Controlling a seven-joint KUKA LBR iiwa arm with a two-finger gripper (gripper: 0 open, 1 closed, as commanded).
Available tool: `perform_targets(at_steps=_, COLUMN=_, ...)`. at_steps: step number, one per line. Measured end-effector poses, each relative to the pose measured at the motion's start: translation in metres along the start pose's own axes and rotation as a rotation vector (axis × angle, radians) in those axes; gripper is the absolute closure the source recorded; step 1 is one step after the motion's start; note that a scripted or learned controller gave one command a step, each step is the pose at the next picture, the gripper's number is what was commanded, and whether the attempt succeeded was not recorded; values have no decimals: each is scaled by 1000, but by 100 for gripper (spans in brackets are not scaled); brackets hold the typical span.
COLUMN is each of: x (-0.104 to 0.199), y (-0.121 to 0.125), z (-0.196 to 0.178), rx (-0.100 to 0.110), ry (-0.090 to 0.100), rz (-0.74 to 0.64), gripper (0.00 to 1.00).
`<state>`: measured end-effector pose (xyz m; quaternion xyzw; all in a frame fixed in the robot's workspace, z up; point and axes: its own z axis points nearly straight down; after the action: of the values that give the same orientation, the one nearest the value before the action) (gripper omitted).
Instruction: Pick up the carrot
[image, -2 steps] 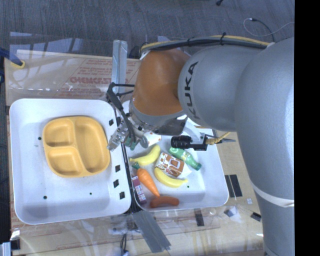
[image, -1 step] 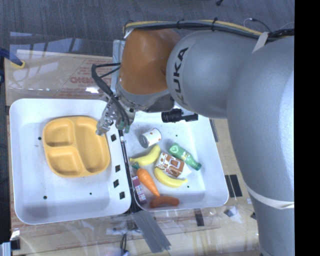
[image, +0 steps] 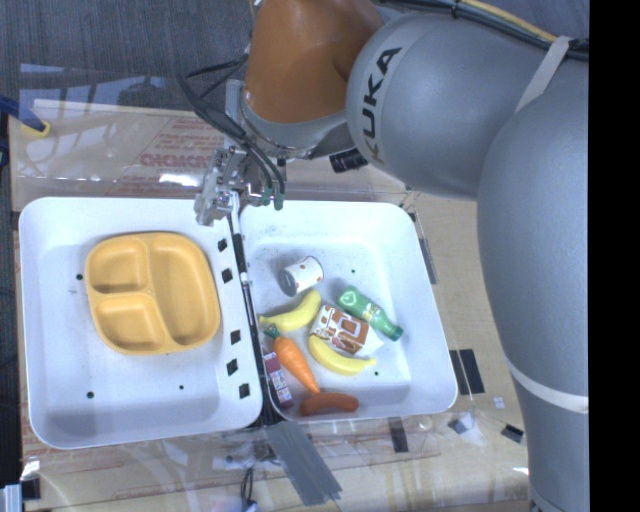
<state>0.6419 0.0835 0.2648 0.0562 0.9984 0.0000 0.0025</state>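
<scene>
The carrot (image: 296, 364) is orange with a green tip and lies at a slant in the right bin (image: 425, 300), near its left wall and front edge. My gripper (image: 240, 195) hangs over the far end of the divide between the two bins, well behind the carrot. Nothing is seen between its fingers, and the fingers look slightly apart.
Around the carrot lie two yellow bananas (image: 295, 313), a red sausage (image: 328, 404), a green bottle with an orange label (image: 350, 322) and a small white can (image: 300, 273). A yellow sectioned plate (image: 152, 292) sits in the left bin (image: 50, 390). The grey arm fills the upper right.
</scene>
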Motion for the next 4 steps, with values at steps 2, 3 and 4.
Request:
perform_targets(at_steps=2, x=39, y=98, z=-76, rx=0, ry=5, rz=-456, gripper=100)
perform_targets(at_steps=3, x=32, y=86, z=-180, rx=-1, ry=-2, rz=-716, gripper=100)
perform_targets(at_steps=4, x=39, y=59, z=-160, rx=-2, ry=5, rz=-1040, gripper=100)
